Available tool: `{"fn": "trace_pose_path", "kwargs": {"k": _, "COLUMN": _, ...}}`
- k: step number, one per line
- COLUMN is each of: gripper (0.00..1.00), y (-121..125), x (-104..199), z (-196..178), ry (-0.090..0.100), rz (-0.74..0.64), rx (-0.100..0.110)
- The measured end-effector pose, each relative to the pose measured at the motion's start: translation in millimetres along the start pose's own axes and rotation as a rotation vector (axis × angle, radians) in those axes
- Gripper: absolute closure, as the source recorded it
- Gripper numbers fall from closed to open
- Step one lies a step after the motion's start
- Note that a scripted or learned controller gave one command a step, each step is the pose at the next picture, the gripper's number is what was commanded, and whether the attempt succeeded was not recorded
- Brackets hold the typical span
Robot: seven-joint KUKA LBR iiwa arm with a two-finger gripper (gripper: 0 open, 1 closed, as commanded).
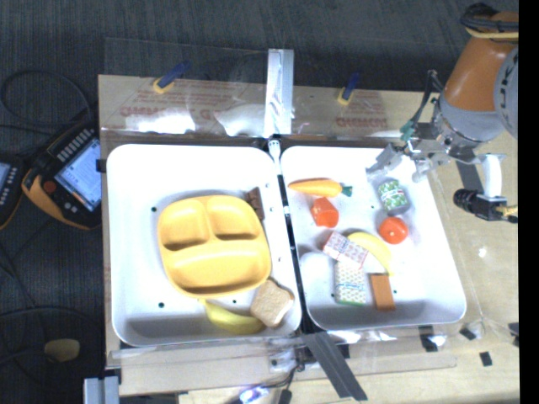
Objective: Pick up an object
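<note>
Two bins: the left bin [126, 251] and the right bin [442, 268] sit side by side on the worktop [493, 259], seen from the camera view above.
Arm: the grey arm with its orange band [476, 70] comes in at 2 o'clock of the frame.
Gripper: the gripper [402, 160] hangs over the right bin's 1 o'clock corner; nothing sits between its fingers, and whether they are spread or closed I cannot tell at this size.
Nearest thing: a small green-patterned can [392, 195] lies just beside the gripper, at its 6 o'clock.
Other candidates, right bin: an orange-red ball [393, 229] at 6 o'clock of the can; a red pepper-like piece [325, 213] and a carrot-like piece [316, 187] toward the bin's 10 o'clock; a banana [373, 249], a patterned box [348, 247], a second carton [351, 287] and a brown block [381, 290] crowd together near the bin's centre and 6 o'clock.
Left bin: a yellow divided tray [215, 244] fills its middle, with a slice of bread [270, 303] and a second banana [229, 316] at its 5 o'clock.
Step in hand: judged as the approach, before any grasp; nothing is lifted yet.
Next move: likely a short shift toward 6 o'clock and a descent over the can, centring the fingers across it while keeping off the bin wall at 3 o'clock.
</note>
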State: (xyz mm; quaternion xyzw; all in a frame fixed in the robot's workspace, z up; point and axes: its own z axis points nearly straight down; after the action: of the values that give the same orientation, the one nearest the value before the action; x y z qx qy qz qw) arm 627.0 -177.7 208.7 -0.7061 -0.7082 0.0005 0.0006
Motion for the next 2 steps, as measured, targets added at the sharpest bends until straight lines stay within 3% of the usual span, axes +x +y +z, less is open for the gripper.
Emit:
{"fn": "trace_pose_path", "kwargs": {"k": 1, "gripper": 0.0, "y": 20.9, "x": -22.9, "z": 115.6, "ry": -0.002, "rz": -0.012, "rx": -0.002}}
{"fn": "trace_pose_path", "kwargs": {"k": 2, "gripper": 1.0, "y": 21.1, "x": -22.6, "z": 106.2, "ry": -0.006, "rz": -0.014, "rx": 0.0}}
